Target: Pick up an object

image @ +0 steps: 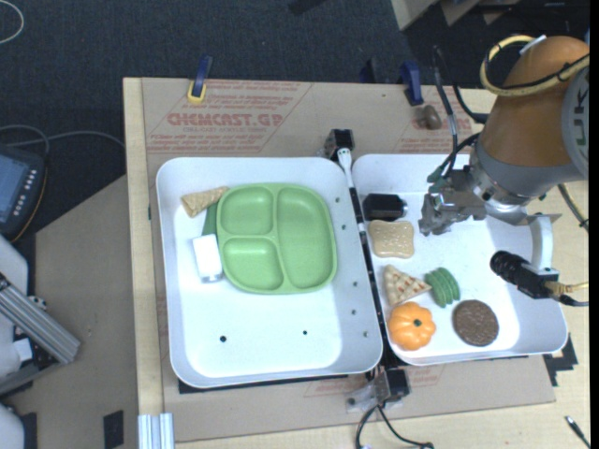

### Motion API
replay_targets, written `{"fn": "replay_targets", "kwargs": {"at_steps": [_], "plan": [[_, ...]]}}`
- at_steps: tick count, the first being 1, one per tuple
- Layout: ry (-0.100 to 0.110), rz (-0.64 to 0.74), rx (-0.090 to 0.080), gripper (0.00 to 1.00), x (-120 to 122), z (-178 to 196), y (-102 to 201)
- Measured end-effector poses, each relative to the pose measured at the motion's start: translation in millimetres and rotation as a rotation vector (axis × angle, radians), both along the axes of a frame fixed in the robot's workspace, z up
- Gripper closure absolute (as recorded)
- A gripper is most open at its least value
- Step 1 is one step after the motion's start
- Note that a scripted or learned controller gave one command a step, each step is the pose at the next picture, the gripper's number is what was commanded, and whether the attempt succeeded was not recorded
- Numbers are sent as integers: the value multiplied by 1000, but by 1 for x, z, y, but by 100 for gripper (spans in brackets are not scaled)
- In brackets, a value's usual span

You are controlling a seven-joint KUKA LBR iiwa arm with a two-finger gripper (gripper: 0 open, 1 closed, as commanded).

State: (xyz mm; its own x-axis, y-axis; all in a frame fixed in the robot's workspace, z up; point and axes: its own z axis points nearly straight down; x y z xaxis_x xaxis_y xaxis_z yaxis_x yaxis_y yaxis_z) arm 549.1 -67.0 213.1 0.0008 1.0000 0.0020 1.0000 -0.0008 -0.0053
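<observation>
From my remote station, I see the arm's gripper (438, 215) poised over the right bin (533, 337); I cannot tell how its claw stands. Just beside it lies a pale slice of toy bread (392, 238), below a black block (382, 206). Further down the bin: a pizza wedge (402, 285), a green ridged pickle (443, 285), an orange pumpkin (413, 326) and a brown round cookie (475, 323). In the left bin (267, 354) sits a green divided plate (275, 238).
</observation>
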Motion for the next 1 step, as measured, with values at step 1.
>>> {"fn": "replay_targets", "kwargs": {"at_steps": [1], "plan": [[-1, 0, 0, 100, -53, 11, 18]]}}
